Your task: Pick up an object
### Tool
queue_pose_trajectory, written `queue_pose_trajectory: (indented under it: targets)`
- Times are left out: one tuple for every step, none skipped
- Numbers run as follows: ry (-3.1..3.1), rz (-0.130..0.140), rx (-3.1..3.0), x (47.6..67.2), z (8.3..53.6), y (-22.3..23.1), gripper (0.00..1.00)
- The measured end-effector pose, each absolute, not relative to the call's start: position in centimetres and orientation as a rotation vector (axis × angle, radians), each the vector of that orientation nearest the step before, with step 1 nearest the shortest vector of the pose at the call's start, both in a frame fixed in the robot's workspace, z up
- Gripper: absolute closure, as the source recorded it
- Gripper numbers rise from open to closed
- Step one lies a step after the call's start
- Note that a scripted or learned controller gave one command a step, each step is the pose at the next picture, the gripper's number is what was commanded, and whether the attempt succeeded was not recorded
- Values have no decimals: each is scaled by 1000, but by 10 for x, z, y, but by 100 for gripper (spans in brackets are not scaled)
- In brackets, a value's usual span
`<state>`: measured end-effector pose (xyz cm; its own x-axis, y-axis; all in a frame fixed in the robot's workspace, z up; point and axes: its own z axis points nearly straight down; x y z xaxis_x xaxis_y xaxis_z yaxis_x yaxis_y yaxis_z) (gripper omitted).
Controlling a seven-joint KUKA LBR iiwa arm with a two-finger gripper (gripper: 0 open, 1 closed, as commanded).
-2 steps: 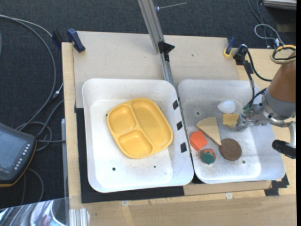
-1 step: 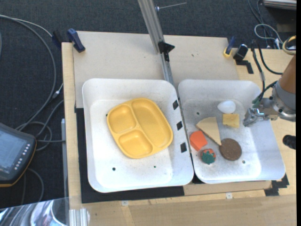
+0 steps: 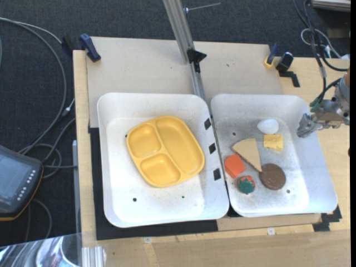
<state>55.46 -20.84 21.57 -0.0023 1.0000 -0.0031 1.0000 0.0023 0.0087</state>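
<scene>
End effector (image 3: 309, 123) over right bin (image 3: 311, 107) rim.

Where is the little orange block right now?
The orange block lies in the right bin, near that bin's left wall. It touches the tan wedge and sits just above the small green and red toy.

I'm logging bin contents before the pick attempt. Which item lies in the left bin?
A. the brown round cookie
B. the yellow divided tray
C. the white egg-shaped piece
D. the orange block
B: the yellow divided tray lies alone in the left bin, while the cookie, orange block and white egg-shaped piece all sit in the right bin.
</scene>
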Motion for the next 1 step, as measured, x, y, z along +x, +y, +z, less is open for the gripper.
queue_pose_trajectory:
  targets:
    - [2221,2,2218,555,217,-208,100]
